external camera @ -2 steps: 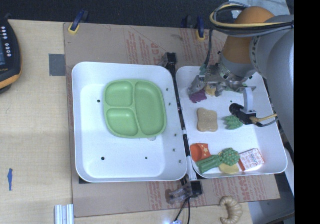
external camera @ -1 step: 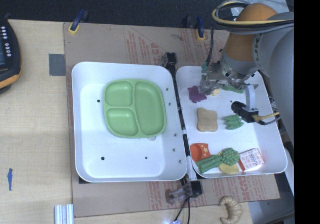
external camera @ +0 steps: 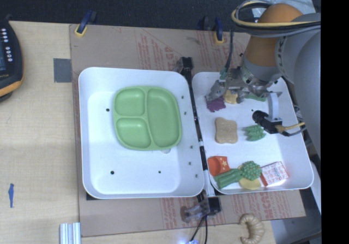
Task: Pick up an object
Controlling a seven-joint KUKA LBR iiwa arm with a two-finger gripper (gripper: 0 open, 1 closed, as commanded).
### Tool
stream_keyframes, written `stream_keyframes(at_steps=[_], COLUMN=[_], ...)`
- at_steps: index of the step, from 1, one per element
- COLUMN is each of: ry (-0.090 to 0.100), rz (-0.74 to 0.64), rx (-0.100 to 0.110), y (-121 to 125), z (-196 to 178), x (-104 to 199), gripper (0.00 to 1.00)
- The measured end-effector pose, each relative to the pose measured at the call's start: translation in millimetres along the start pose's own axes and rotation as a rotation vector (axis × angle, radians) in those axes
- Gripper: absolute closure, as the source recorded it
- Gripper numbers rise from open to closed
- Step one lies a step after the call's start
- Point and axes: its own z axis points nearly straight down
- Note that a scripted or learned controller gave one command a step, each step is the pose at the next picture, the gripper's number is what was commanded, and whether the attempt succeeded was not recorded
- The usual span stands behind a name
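Your arm (external camera: 283, 35) reaches in from the right, orange band uppermost, with the claw (external camera: 232, 87) down at the far left corner of the right bin (external camera: 297, 169). You cannot tell from this angle whether the claw is spread or closed, nor whether anything sits in it; the wrist hardware crowds that spot. Just beside the claw lie a purple grape bunch (external camera: 215, 103) and a small pale yellow piece (external camera: 231, 97), both on the bin floor, the grapes nearer the dividing wall. Toward the middle of the same bin you have a tan bread slice (external camera: 226, 130) lying flat, and to its right a small green leafy piece (external camera: 254, 132), near a black part on the arm's cable. Along the near edge sit a red piece (external camera: 217, 165), a green broccoli stalk (external camera: 238, 174), a yellow piece (external camera: 250, 184) touching the broccoli, and a red-and-white packet (external camera: 274, 173) just to the right. The left bin (external camera: 98, 177) carries a green divided plate (external camera: 147, 117), three compartments, set in its far half. Both bins rest on a brown cardboard sheet (external camera: 136, 46) clipped to the tabletop (external camera: 32, 155). A curled tan object (external camera: 252, 228) lies outside the bins near the front edge.
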Motion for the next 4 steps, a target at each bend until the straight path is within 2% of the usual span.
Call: stream_keyframes(at_steps=[1,2,3,4], ry=[-0.001,-0.001,-0.003,-0.003], rz=[0.000,-0.001,-0.001,-0.002], rx=[-0.001,0.000,-0.003,-0.002], y=[0,0,1,1], z=[-11,-10,-21,-21], x=[-1,-1,-2,-2], gripper=[1.00,0.00,1.00,0.00])
